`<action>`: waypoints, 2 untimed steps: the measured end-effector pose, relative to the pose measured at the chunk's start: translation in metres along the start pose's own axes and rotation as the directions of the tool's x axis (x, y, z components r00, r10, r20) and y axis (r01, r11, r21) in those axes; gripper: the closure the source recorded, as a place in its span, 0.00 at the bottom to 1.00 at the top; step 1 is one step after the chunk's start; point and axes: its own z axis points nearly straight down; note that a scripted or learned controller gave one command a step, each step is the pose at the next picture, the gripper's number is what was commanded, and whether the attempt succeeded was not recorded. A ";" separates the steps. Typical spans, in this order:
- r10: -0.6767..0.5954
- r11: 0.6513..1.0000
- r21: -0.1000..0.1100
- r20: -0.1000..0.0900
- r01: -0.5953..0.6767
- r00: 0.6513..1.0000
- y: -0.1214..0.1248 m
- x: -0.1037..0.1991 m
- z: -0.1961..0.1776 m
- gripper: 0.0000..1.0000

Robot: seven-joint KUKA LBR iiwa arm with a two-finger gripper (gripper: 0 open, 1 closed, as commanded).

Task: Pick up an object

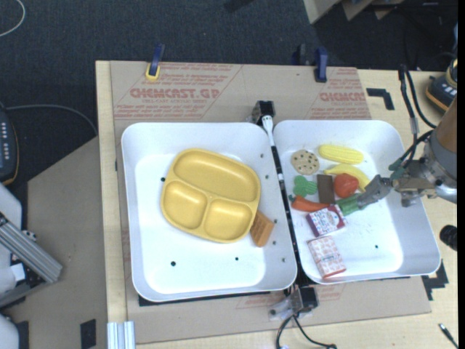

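Note:
The right bin (415,247) holds a heap of toy food: a speckled cookie (304,161), a yellow corn cob (341,153), a red tomato (347,185), a brown block (325,188), a green leafy piece (305,187) and an orange carrot (308,204). Two red-and-white packets (325,220) (327,257) lie nearer the front. My gripper (369,193) reaches in from the right, low over the heap's right side. It is just right of the tomato and above a small green piece (350,208). Nothing is visibly lifted.
In the left bin (134,224) sits a yellow divided plate (211,195), with a small brown wedge (262,230) at its lower right edge. A black divider (276,173) runs between the bins. The arm's wrist (436,173) hangs over the right bin's right rim.

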 end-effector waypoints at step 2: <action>-0.002 1.000 -0.004 0.000 0.002 1.000 0.004 0.000 0.059 0.00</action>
